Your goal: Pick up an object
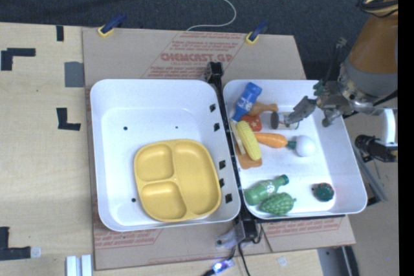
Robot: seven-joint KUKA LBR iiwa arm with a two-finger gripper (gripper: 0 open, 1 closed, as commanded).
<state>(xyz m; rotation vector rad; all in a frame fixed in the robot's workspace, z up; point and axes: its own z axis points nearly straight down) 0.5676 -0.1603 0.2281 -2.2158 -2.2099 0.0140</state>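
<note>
Several small toy foods in right bin (343, 158); white ball (304, 147) nearest, just beside carrot (272, 139). Prob. light, hard, slippery: best taken across middle. Gripper (314, 112) above, fingers spread, holding nothing.

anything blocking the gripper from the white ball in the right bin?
Nothing visible. The gripper is over the right bin's far-right part, and the white ball lies just below it in the view, on bare floor. The carrot touches the ball's left side, which may crowd a finger.
</note>
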